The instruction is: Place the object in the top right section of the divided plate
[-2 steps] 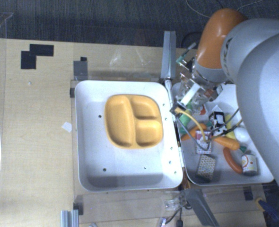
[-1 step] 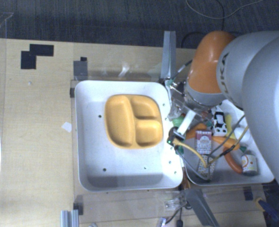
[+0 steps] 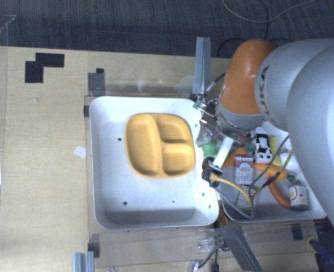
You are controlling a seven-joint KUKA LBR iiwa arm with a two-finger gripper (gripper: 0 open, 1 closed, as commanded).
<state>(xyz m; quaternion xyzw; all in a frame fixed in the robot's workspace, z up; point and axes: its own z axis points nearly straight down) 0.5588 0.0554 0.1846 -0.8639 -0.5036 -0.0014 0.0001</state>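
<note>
Yellow divided plate (image 3: 158, 145) in white bin (image 3: 107, 152), orange-banded arm (image 3: 249, 78)

The left bin (image 3: 107, 169) serves as landmark. Just right of it, the right bin (image 3: 303, 209) holds clutter: a red carton (image 3: 244, 170), a green item (image 3: 210, 149) nearest the left bin, orange pieces (image 3: 275, 192), a small box (image 3: 298, 195) and a black-and-white card (image 3: 262, 143). Above the left bin's far right corner stands a grey post (image 3: 202, 67). Far left of it, black patches (image 3: 42, 65) mark the bench (image 3: 37, 169). A thin cable (image 3: 252, 7) loops on the dark floor beyond.
</note>
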